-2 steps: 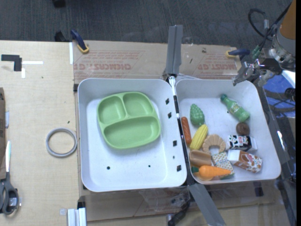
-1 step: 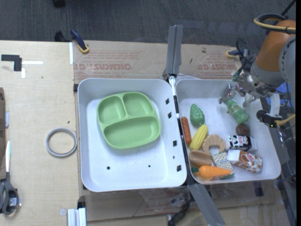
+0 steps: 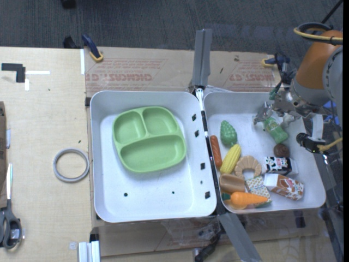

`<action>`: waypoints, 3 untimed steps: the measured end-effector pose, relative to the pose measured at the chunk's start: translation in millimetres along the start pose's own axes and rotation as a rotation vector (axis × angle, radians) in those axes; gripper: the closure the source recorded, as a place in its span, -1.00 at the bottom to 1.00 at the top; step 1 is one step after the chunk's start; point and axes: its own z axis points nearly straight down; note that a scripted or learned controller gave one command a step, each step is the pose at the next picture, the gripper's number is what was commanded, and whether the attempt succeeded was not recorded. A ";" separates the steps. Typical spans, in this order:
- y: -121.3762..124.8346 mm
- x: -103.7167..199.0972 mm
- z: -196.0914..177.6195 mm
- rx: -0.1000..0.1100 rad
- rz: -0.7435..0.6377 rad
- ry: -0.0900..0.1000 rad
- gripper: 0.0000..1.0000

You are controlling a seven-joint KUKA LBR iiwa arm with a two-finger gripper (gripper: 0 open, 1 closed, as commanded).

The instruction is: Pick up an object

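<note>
My gripper (image 3: 268, 117) hangs over the back right part of the right bin (image 3: 313, 201), below the grey arm's orange band (image 3: 319, 64). A pale green toy (image 3: 276, 130) lies right under it, touching or nearly touching it. Close by in the same bin are a brown ball (image 3: 281, 149), a small black-and-white carton (image 3: 276, 164) and an orange-patterned box (image 3: 287, 187). Further left lie a dark green bumpy toy (image 3: 228, 131), a red sausage (image 3: 216, 150), a corn cob (image 3: 230, 158), a tan ring (image 3: 248, 166) and a carrot (image 3: 248, 199).
The left bin (image 3: 103, 201) holds a green divided plate (image 3: 150, 138). A grey post (image 3: 202, 56) rises behind the wall between the bins. On the bench to the left lie a tape ring (image 3: 71, 164) and scissors (image 3: 8, 225). Cables (image 3: 316, 141) hang at the right.
</note>
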 end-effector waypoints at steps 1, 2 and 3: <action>0.4 -0.5 -10.0 -0.001 -0.002 -0.003 1.00; -13.2 28.8 -28.9 -0.001 -0.210 -0.002 1.00; -7.6 118.8 -99.2 -0.001 -0.195 -0.002 1.00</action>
